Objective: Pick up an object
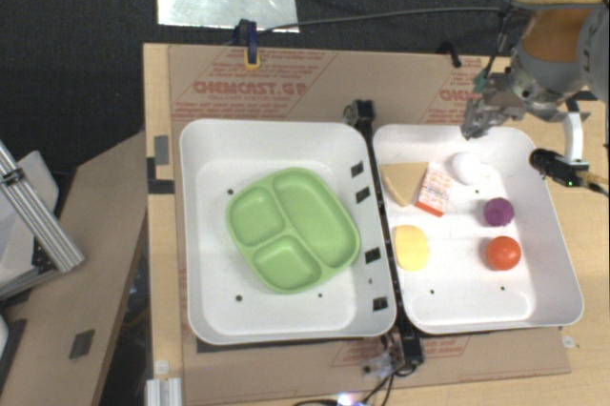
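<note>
- Left bin (pixel 205 156): one green divided tray (pixel 291 228), three compartments, lying tilted near the middle.
- Right bin (pixel 534 290): tan wedge (pixel 402 181) at the upper left, touching a small red-and-white carton (pixel 435 190) just beside it.
- White ball (pixel 467 167) near the back edge, right of the carton; pale, blends into the bin floor.
- Purple ball (pixel 498 212) right of centre, orange-red ball (pixel 503 252) just below it, apart.
- Yellow rounded piece (pixel 411 247) at the left side, below the wedge.
- Gripper (pixel 477 126) hangs over the right bin's back rim, just above the white ball, nothing visibly between its tips.
- Gripper state: cannot tell, too small and blurred.
</note>
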Available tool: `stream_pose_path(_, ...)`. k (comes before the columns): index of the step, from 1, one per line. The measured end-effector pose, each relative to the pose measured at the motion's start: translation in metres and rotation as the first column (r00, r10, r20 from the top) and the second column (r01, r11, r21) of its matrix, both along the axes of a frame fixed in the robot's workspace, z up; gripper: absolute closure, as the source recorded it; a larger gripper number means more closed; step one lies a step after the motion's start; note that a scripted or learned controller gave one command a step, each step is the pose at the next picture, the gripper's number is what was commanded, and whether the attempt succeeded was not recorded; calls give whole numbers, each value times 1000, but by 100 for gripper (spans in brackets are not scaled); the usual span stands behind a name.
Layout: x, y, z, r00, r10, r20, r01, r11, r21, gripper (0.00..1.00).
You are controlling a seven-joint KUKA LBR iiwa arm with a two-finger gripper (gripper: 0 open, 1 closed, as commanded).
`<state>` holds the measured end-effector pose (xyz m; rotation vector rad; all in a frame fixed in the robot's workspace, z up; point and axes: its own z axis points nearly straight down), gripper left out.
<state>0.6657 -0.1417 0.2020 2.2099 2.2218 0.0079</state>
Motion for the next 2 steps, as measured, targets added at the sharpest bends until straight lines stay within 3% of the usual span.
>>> stream_pose_path(1, 2, 0, 56, 1000, 1, 0, -1, 1000, 0, 100)
stream_pose_path(2, -1, 52, 62, 1000, 4, -5, -4, 1000, 3, 100)
